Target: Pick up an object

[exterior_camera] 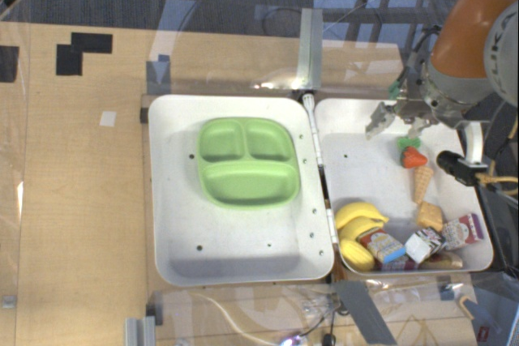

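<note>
My gripper [399, 126] hangs open over the far part of the right bin [357, 162], with nothing between its fingers. Just below and to its right lies a red toy strawberry with a green top [413, 155]. An ice cream cone [422, 183] lies beside that, nearer the front. At the bin's front sit yellow bananas [357, 229], a tan wedge [430, 215] and several small packets [422, 245].
The left bin [174, 174] holds a green divided plate [247, 161]. A metal divider [311, 61] rises between the bins at the back. The arm's orange band [474, 28] and a black cable stand at the right.
</note>
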